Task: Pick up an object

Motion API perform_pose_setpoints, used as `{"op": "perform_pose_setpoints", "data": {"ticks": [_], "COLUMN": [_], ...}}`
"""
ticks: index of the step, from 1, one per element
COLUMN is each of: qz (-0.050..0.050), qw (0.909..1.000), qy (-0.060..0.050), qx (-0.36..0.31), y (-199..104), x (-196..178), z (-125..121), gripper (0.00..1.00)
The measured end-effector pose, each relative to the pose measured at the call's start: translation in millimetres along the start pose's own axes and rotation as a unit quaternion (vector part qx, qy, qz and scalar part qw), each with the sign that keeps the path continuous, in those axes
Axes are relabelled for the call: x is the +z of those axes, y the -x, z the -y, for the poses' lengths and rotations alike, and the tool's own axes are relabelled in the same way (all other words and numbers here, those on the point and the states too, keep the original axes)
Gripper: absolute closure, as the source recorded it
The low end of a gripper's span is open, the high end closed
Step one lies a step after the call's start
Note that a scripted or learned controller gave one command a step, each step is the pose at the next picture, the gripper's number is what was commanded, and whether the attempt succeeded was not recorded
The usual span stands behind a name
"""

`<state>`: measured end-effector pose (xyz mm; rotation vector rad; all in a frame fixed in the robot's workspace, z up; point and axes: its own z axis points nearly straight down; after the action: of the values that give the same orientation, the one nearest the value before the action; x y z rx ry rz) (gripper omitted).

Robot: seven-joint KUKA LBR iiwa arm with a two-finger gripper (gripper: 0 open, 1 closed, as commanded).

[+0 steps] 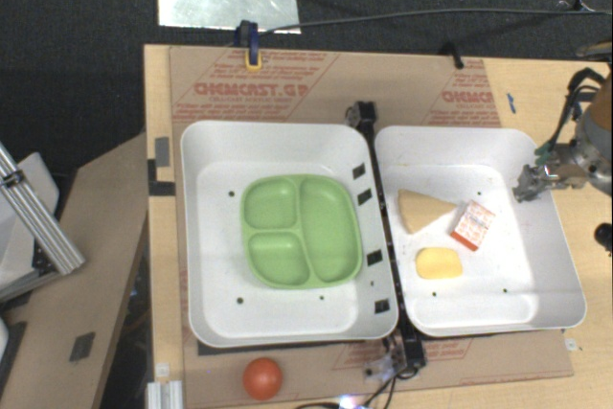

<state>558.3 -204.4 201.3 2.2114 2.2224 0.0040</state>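
The right bin (pixel 536 302) holds a tan cheese wedge (pixel 424 208), a small red and white packet (pixel 473 225) and a yellow oval piece (pixel 439 263). My gripper (pixel 530 183) hangs at that bin's right rim, to the right of the packet and apart from all three things. Nothing shows between its fingers.
The left bin (pixel 206 302) carries a green divided plate (pixel 301 230). A red ball (pixel 261 377) lies on the bench in front of the left bin. Black clips (pixel 369 196) join the bins along the middle. An aluminium frame (pixel 38 215) stands at the far left.
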Motion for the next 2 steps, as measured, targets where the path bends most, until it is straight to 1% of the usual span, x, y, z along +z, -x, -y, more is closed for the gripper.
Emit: {"op": "perform_pose_setpoints", "data": {"ticks": [1, 2], "qz": [0.000, -0.002], "qw": [1.0000, 1.0000], "qy": [0.000, -0.001], "qx": [-0.001, -0.003], "y": [-4.9, -64.5], "x": [-47.1, -46.1], "z": [-7.8, -24.7], "gripper": [1.00, 1.00]}}
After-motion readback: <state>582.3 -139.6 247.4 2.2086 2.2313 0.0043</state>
